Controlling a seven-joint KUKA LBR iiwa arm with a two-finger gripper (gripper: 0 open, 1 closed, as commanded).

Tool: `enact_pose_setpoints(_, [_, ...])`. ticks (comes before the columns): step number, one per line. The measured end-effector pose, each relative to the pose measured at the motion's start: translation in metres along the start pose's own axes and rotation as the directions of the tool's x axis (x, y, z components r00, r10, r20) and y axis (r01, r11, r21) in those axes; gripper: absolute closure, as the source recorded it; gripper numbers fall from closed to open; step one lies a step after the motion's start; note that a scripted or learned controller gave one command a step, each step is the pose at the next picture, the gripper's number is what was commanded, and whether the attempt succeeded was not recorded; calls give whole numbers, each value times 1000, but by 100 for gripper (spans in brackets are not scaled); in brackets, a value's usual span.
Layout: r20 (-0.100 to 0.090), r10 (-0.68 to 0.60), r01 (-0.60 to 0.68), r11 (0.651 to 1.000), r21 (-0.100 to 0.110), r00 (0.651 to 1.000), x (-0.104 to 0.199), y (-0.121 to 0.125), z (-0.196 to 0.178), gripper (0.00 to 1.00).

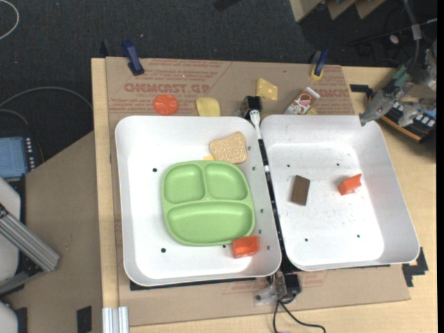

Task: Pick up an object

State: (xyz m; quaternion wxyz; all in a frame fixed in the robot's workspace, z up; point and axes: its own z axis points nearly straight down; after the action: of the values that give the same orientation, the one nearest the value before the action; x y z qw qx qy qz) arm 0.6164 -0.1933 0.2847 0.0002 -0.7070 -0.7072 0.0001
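1. Two white bins lie side by side. The gripper [370, 112] is seen at the far right corner of the right bin [388, 241], just at its rim, at the end of the arm [409, 82] reaching in from the right.
2. Whether the gripper is open or closed cannot be told at this slant and size. Nothing is seen held in it.
3. The step in hand is judged to be the approach. No object has been reached and the task is at its start.
4. The nearest candidates are an orange wedge [350, 184], lying on the right bin's floor below the gripper and slightly to its left as viewed, and a brown block [300, 190], further left of the gripper and well apart from the wedge.
5. Far to the gripper's left, in the left bin [132, 186], are a green divided plate [207, 203], a bread slice [229, 148] touching the plate's far edge, and an orange cube [245, 245] at its near edge.
6. Level with the gripper and to its left, small items lie on the cardboard [173, 82] outside the bins, among them a yellow piece [266, 89] and a packet [302, 103].
7. The next move is judged to call for travel inward over the right bin, alignment above the wedge or block, and a descent with the gripper open.
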Motion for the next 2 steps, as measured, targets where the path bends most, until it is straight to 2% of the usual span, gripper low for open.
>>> enact_pose_setpoints(1, [-3, 6, -6, 1000, 10, 1000, -27, -75, 72, 0])
enact_pose_setpoints(2, [-5, -3, 3, 1000, 4, 1000, -16, -39, 207, 0])
